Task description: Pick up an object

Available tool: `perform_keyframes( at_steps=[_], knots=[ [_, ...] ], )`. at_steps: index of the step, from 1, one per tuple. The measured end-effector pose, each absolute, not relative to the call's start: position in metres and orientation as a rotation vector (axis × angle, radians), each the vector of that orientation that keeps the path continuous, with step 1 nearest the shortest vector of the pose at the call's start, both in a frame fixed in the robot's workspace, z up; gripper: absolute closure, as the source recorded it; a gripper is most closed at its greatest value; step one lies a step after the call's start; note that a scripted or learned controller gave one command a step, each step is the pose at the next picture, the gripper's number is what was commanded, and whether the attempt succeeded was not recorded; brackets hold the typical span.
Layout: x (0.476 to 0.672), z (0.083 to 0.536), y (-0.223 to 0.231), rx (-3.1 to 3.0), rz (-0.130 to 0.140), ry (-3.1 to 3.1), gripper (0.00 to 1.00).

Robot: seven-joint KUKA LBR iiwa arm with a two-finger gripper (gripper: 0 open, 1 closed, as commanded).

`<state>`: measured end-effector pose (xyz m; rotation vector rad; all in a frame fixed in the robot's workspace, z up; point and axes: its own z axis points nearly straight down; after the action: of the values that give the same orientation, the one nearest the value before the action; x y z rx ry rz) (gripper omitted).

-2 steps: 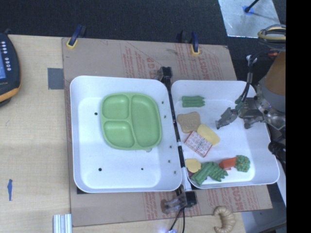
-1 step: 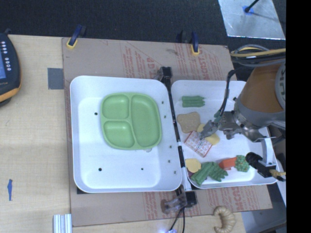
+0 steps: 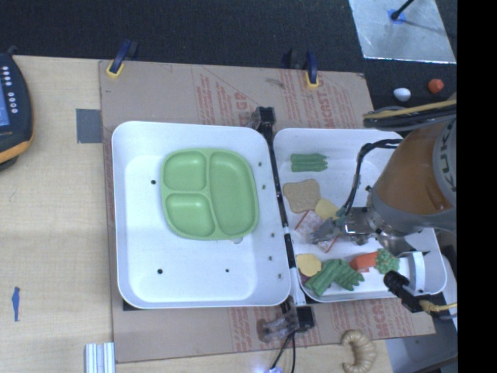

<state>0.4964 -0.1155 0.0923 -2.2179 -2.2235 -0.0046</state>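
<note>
My gripper (image 3: pixel 335 228) is down in the right bin (image 3: pixel 342 137), at its middle, with the orange-banded arm (image 3: pixel 411 181) reaching in from the right. Its tip is at a small pale and red item (image 3: pixel 311 225); I cannot tell if they touch. Just above lie a brown bread slice (image 3: pixel 300 194) and a yellow piece (image 3: pixel 325 207). A green bean bundle (image 3: pixel 308 162) lies near the bin's far side. Along the near side are a yellow piece (image 3: pixel 308 265), green pods (image 3: pixel 334 275), a carrot (image 3: pixel 363 262) and a broccoli piece (image 3: pixel 387 261).
The left bin (image 3: pixel 140 270) holds a green divided plate (image 3: pixel 210 193). A black cable (image 3: pixel 361 173) loops beside the arm. A handheld controller (image 3: pixel 12 107) lies at the far left of the bench. A tan curled object (image 3: pixel 359 350) rests in front of the right bin.
</note>
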Motion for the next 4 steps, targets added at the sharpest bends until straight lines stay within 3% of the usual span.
perform_keyframes(
  at_steps=[1, 2, 3, 4],
  knots=[
    [0.476, 0.092, -0.107, -2.214, 0.004, -2.223, 0.00],
    [0.481, 0.110, -0.153, -2.220, 0.002, -2.223, 0.00],
    [0.536, 0.091, -0.126, -2.211, 0.000, -2.232, 0.00],
    [0.533, 0.102, -0.128, -2.211, 0.005, -2.226, 1.00]
  ],
)
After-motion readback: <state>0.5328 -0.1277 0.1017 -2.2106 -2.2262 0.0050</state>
